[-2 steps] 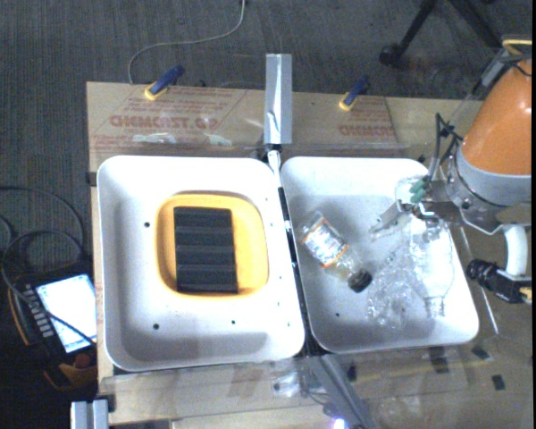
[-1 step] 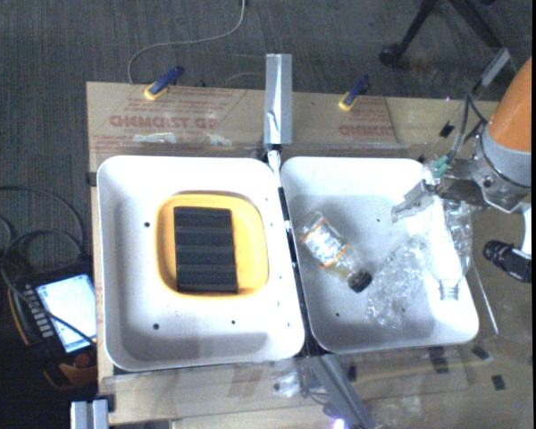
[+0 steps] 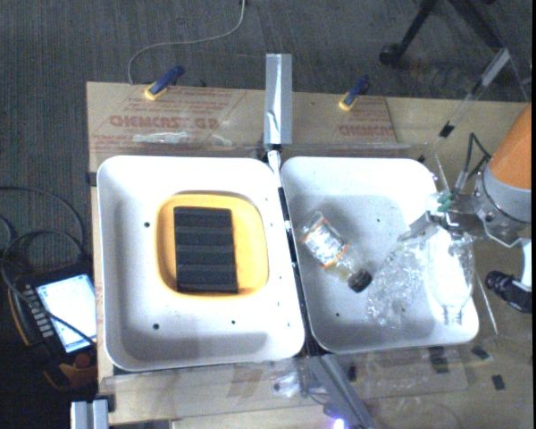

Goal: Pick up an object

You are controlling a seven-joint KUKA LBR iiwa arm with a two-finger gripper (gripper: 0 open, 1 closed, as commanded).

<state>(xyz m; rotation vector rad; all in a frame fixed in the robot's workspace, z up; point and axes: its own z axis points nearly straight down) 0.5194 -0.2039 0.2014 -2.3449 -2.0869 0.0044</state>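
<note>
The crumpled clear plastic (image 3: 395, 280) lies in the near right part of the right bin (image 3: 339, 324), a loose, glinting heap spreading from the bin's floor up toward its right wall. Beside it, along that wall, a clear plastic bottle (image 3: 450, 280) stands or leans, too transparent to tell which. Just left of the heap sits a small dark cap-like piece (image 3: 360, 281), and a little farther left and back lies a small clear packet with orange print (image 3: 325, 241), tilted on the bin floor.

The gripper (image 3: 448, 211) hangs over the right bin's right wall, farther back than the plastic heap and above the bottle's upper end. It is apart from the heap, which lies nearer the camera and to the left of it. Whether its jaws are wide or narrow I cannot tell; the metal parts there blur together. The orange band (image 3: 525, 150) of the arm shows at the right edge.

In the left bin (image 3: 125, 239) a yellow tray (image 3: 255, 253) holds a black ribbed block (image 3: 205, 248) at its centre.

Beyond the bins, two blue-and-yellow clamps (image 3: 163, 82) grip the far edge of the bench board (image 3: 196, 119).
</note>
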